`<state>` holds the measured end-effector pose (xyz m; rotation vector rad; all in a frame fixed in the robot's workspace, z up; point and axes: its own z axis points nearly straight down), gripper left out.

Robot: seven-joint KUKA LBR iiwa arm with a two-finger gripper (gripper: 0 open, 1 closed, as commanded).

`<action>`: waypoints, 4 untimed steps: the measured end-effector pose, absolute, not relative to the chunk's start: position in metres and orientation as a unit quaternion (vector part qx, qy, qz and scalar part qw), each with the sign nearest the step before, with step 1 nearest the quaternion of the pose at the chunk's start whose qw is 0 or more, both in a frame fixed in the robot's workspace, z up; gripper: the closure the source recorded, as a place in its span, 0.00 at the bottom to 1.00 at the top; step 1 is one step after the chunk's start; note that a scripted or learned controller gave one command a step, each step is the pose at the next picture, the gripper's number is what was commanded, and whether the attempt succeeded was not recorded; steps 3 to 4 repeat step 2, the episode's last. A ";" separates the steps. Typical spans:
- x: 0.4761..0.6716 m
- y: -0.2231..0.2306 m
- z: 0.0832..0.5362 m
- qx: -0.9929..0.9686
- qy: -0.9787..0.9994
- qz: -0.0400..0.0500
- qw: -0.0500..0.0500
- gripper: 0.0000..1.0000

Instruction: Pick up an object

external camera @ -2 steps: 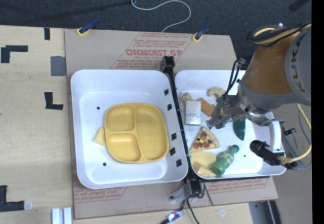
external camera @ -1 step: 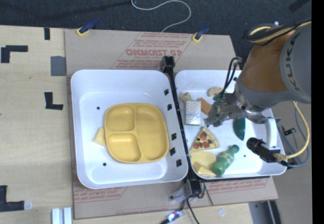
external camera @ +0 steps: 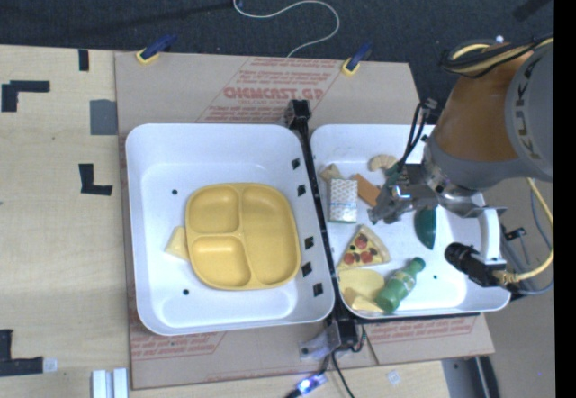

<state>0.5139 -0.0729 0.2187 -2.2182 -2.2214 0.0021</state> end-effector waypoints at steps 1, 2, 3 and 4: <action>0.511 -0.062 0.215 -0.707 -0.708 0.001 0.001 1.00; 0.513 -0.068 0.215 -0.707 -0.708 0.001 0.001 1.00; 0.513 -0.068 0.215 -0.707 -0.708 0.001 0.001 1.00; 0.513 -0.068 0.215 -0.707 -0.708 0.001 0.001 1.00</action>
